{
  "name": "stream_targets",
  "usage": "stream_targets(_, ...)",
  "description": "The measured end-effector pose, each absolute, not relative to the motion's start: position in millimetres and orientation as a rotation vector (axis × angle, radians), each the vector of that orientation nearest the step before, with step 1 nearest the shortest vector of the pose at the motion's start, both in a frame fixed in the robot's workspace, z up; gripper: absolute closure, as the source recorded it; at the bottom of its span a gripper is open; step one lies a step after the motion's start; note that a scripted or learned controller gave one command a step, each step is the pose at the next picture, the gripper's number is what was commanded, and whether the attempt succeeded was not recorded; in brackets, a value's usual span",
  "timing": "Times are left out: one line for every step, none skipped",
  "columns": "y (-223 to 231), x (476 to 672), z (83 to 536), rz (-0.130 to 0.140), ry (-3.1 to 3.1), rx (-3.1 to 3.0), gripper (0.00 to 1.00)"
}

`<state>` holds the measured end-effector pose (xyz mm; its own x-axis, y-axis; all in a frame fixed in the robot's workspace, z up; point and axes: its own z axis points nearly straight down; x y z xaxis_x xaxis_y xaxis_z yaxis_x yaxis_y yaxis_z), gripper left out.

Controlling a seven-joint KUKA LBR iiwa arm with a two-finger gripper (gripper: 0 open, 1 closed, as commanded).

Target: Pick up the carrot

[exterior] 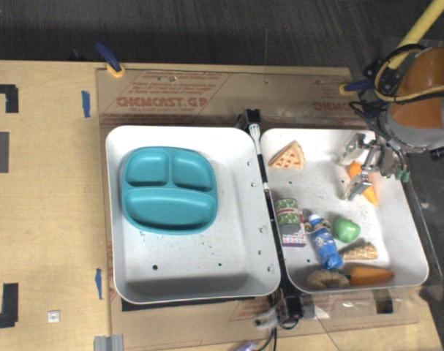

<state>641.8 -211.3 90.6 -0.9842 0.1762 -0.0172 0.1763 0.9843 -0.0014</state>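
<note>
1. Carrot [369,274] lies flat and lengthwise along the right bin's [415,218] front edge, close to its front right corner and well apart from me. My jaws hang over the bin's back right part, near the right wall.
2. I cannot tell how my jaws stand. The metal parts and cables blur together from this height, so I cannot call them wide, narrow or closed on anything.
3. Something small and orange [369,191] sits right at my jaws. I cannot tell whether it is a toy in the bin or part of my own hardware. The worst risk, I judge, is taking that patch of colour for the target and closing here, at the wrong end of the bin.
4. The carrot is crowded. A pale bread piece [361,251] lies just behind it, and a brown lump [325,279] sits at its left end, touching or nearly so. A descent slightly off toward the back would pinch the bread instead, or both at once.
5. The front wall is just beside the carrot. If I come down off line, one jaw may land on the rim or jam against the wall and never get around it.
6. It looks round and smooth, so a grip near either tapered end could squirt it out sideways. The middle seems safer.
7. A green apple [346,229] and a blue bottle [324,245] lie near my way across the bin. A low sweep could knock them into the carrot.
</note>
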Motion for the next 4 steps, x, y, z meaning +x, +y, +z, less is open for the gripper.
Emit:
stream_targets(-210, 644.8, 103, -0.007, 3.102, 0.273, 1.0)
stream_targets(-224, 586.2, 90, -0.005, 3.105, -0.397, 1.0)
stream_targets(-174, 595.5, 184, -0.007, 2.989, -0.913, 1.0)
stream_targets(-224, 575.6, 156, 0.0, 2.962, -1.033, 1.0)
